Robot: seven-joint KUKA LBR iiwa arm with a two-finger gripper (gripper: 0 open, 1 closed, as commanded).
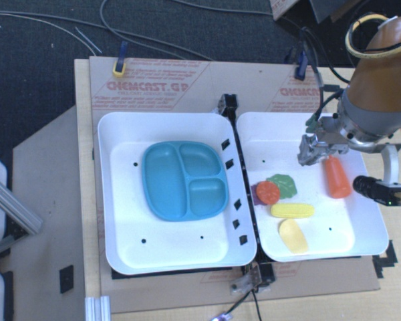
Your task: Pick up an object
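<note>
gripper (312,150) is hung in the right bin (371,243), left of the orange carrot (336,177); finger spread cannot be told.

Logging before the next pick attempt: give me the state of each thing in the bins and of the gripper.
Blue divided plate: flat in left bin.
Orange carrot: lying in right bin, beside gripper.
Red tomato: touching green vegetable.
Yellow corn: lying flat.
Pale yellow piece: lying flat.
Gripper: low over right bin.
</note>
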